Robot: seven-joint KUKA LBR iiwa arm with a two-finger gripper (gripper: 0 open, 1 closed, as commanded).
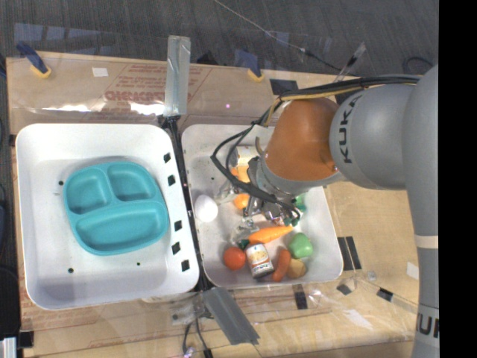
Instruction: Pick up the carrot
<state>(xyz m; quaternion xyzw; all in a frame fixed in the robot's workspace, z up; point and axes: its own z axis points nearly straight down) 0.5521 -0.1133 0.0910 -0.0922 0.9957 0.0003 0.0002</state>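
With the gripper (270, 213) poised directly above the long orange carrot (270, 234), which lies in the right white bin (328, 233) just beside the green apple (301, 245), finger state cannot be told; approach step, next requiring descent and closure.

Pretty clearly a robotics lab setup, not anyone's kitchen: a big grey KUKA arm (373, 140) with loose black cables (231, 151) reaches over a plastic-sheeted counter (112, 88). Under the arm, two white bins (37, 200) are taped down side by side, the nearer one full of toy food (264, 252), with dark carpet (89, 6) beyond the counter.
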